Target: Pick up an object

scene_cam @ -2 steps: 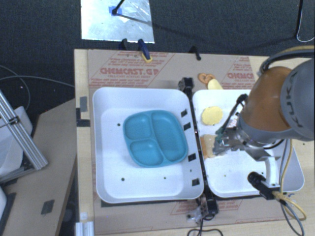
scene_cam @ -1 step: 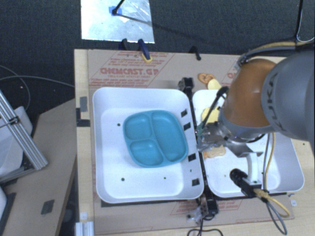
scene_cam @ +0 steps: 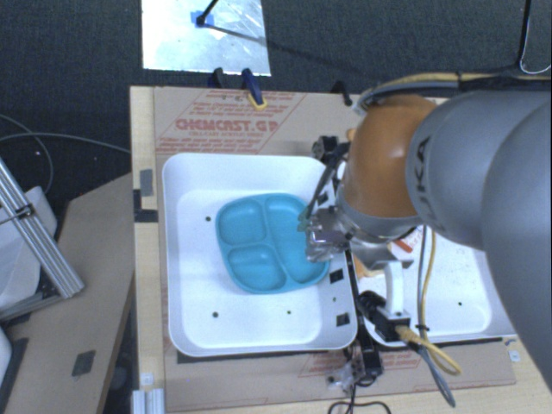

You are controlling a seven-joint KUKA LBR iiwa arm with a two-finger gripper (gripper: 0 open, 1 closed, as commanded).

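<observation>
A light blue divided plate [scene_cam: 263, 241] lies in the left white bin [scene_cam: 194, 266], towards its right side. My gripper [scene_cam: 316, 238] hangs at the plate's right rim, close to the bin's right wall. The bulky grey arm with its orange band covers the gripper from above, so its tips are hard to make out. Nothing is visibly lifted.
The right white bin [scene_cam: 466, 304] lies mostly under the arm. A small orange-and-white object [scene_cam: 404, 247] peeks out beside the wrist in that bin. A cardboard sheet [scene_cam: 228, 123] lies under both bins. A metal frame [scene_cam: 39, 240] stands at the far left.
</observation>
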